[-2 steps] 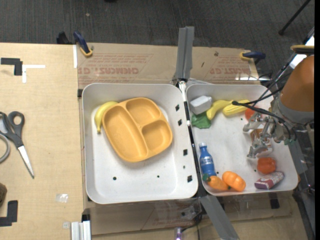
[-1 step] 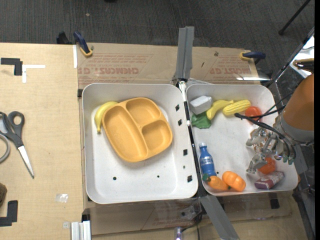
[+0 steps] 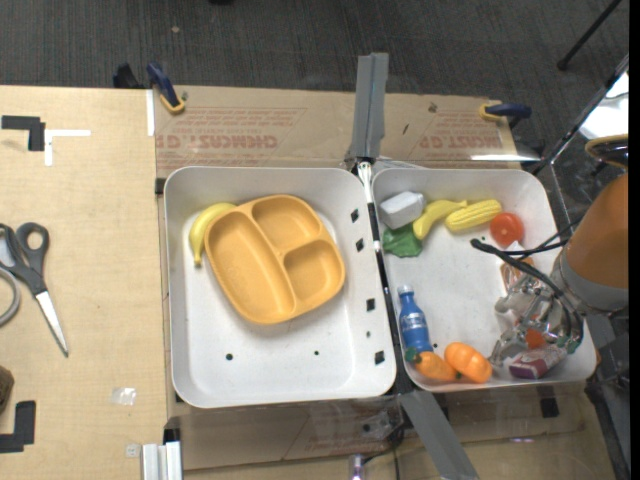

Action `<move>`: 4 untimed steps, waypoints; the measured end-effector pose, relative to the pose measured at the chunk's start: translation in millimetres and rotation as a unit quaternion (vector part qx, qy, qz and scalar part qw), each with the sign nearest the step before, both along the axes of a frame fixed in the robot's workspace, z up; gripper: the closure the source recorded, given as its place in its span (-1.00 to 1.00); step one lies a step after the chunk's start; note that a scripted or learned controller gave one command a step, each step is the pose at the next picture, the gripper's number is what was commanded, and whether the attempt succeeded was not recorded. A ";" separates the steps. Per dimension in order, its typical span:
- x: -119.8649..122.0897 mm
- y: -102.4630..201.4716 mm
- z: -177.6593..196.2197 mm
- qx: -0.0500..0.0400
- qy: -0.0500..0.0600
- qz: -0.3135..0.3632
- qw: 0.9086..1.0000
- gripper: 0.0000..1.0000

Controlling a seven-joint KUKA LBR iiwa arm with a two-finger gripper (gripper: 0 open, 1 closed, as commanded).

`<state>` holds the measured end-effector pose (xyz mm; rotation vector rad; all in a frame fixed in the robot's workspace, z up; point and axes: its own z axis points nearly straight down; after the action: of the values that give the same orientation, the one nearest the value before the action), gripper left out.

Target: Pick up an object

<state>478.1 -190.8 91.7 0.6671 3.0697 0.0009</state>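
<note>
Purple object [image 3: 527, 368] | right bin [image 3: 455, 288] corner | fingers [image 3: 532, 340] state unclear | cardboard bench [image 3: 80, 268] | dark carpet [image 3: 300, 18]

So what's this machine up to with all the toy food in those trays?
A robot arm reaches in from the right, and its pincer is down in the near right corner of the right bin, over a purple and red item. Whether it has gripped anything is unclear. Beside it lie an orange toy, a blue bottle, a tomato and corn. The left bin holds a yellow divided plate with a banana at its edge.
</note>
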 end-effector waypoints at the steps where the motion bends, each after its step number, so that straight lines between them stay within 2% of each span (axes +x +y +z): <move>1: 0.6 -7.3 0.5 0.000 -0.001 -0.049 0.999 -1.00; 3: 0.0 21.1 -0.7 0.000 0.000 -0.057 0.998 -1.00; 4: 121.0 -24.1 47.5 -0.001 -0.002 -0.173 0.985 -1.00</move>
<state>599.2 -214.9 139.2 1.1859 2.9029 -0.0016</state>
